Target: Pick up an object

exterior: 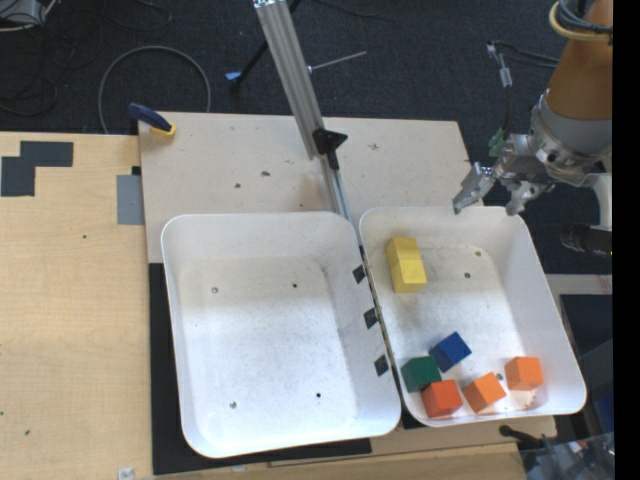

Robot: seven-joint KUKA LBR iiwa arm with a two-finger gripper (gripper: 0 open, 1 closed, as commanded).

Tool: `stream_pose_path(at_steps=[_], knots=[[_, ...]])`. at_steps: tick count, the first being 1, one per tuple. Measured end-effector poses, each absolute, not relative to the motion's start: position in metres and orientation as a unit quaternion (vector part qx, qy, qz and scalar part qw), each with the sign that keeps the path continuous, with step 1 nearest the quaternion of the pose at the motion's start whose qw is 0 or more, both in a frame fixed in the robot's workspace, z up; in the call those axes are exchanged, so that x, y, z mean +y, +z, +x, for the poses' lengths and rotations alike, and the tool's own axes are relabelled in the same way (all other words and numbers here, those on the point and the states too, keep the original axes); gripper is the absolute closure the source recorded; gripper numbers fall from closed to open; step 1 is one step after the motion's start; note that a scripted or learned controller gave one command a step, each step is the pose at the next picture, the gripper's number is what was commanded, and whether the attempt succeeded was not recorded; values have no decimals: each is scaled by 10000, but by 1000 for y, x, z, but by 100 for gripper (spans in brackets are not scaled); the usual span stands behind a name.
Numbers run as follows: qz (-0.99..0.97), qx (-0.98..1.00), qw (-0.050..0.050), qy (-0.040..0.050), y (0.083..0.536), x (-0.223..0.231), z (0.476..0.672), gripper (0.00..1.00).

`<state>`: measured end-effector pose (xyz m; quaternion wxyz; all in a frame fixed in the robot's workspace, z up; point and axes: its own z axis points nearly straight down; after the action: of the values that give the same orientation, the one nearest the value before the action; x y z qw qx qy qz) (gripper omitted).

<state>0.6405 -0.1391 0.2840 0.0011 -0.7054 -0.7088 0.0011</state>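
The claw (492,194) hangs at the upper right, over the far rim of the right bin (560,313), with its two fingers spread apart and nothing between them, so it is released. The arm (583,73) rises behind it toward two o'clock, its orange band showing above the grey wrist. The nearest thing to grasp is the yellow block (406,264), which lies inside the right bin at about eight o'clock from the claw, near but clearly apart from it. The block is longer than it is wide, and its long axis runs almost from twelve to six o'clock, tipped very slightly so the far end leans toward eleven; a faint seam crosses it midway. It lies flat on the bin floor close to the bin's left wall. The other pieces cluster at the near end of the same bin, at about six o'clock from the claw and well apart from it: a blue cube (451,349), a green cube (420,373) just at its seven o'clock, a red cube (441,397) touching or nearly touching the green one, an orange cube (484,391) beside the red, and a second orange cube (523,372) at its two o'clock. The left bin (200,268) sits beside the right one at nine o'clock.
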Motion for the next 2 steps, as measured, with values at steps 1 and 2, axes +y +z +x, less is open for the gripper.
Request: stream_pose_path(at_steps=[1,2], knots=[[-7057,-7085,38,20,210,-95,666,0],[-7070,-7072,42,37,109,-101,666,0]])
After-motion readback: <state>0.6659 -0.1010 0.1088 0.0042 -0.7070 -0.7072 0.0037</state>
